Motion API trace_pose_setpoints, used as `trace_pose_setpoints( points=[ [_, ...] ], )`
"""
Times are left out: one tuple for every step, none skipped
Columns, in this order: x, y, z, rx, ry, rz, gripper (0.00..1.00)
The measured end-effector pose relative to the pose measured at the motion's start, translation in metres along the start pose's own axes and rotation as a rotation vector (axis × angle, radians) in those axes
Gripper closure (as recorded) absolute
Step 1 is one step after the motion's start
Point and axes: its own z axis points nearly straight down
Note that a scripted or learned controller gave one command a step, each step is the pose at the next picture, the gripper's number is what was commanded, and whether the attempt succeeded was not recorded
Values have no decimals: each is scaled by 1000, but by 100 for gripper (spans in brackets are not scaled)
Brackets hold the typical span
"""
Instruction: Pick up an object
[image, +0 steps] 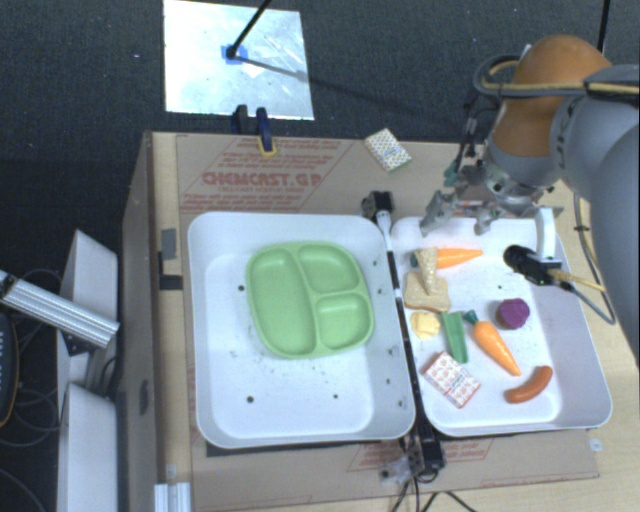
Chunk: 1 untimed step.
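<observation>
1. Two white bins are sitting side by side on the bench: left bin (225, 400), right bin (580, 395).
2. One green divided plate (308, 298) with three compartments is lying at the centre of the left bin.
3. The right bin is holding the pickable items. Counting from its left edge: one pale corn-like piece (427, 266) at 10 o'clock, one tan bread slice (426, 293) touching below it, one small yellow piece (425, 324) at 8 o'clock.
4. One green piece (456, 337) is lying just beside the yellow one; one red-and-white packet (451, 379) is resting at 7 o'clock.
5. Two carrots: carrot one (459, 257) at 11 o'clock, carrot two (494, 346) near the centre.
6. One purple item (513, 314) at 3 o'clock; one sausage (529, 384) at 5 o'clock.
7. One small patterned block (387, 149) is sitting outside the bins, on the cardboard at 12 o'clock.
8. The gripper (455, 215) is hovering at the right bin's 12 o'clock rim, above carrot one; its fingers are standing spread apart, with nothing between them.
</observation>
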Motion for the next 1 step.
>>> trace_pose_setpoints(
  points=[
    [-50,-15,98,-1,-3,3,0]
  ],
)
